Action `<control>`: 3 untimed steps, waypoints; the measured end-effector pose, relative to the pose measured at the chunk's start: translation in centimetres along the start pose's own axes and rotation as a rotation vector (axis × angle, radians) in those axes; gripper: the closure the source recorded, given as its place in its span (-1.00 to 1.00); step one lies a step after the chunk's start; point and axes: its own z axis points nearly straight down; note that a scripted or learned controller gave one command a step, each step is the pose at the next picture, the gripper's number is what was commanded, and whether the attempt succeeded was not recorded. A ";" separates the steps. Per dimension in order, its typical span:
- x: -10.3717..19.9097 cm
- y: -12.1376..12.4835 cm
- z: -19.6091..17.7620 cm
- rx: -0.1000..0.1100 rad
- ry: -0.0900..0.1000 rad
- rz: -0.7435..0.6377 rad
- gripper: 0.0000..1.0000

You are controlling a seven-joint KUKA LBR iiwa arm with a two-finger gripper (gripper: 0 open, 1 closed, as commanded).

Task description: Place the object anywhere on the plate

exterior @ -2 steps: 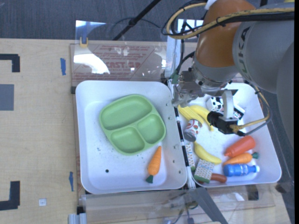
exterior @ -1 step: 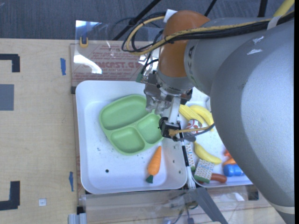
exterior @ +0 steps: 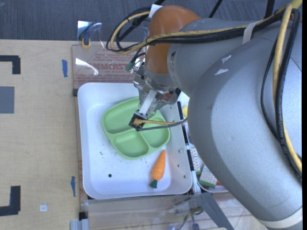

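Observation:
A green divided plate [exterior: 125, 128] lies in the middle of the left white bin [exterior: 91, 143]. An orange toy carrot [exterior: 159, 165] with a green top lies on the bin floor just off the plate's near right edge, apart from the plate. My gripper [exterior: 154, 92] hangs under the orange wrist band, over the plate's far right part. The carrot is well clear of it, toward the front of the bin.
The grey arm covers most of the right bin [exterior: 194, 169]; a patterned object [exterior: 207, 177] shows at its near left corner. A clear plastic sheet [exterior: 103, 63] lies behind the left bin. Small dark specks dot the bin floor at the front left.

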 end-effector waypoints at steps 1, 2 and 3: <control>2.8 -6.4 -10.0 0.000 0.000 -0.285 1.00; 1.3 -2.2 4.5 0.003 -0.001 -0.191 1.00; 0.5 4.3 7.3 0.002 0.000 0.173 1.00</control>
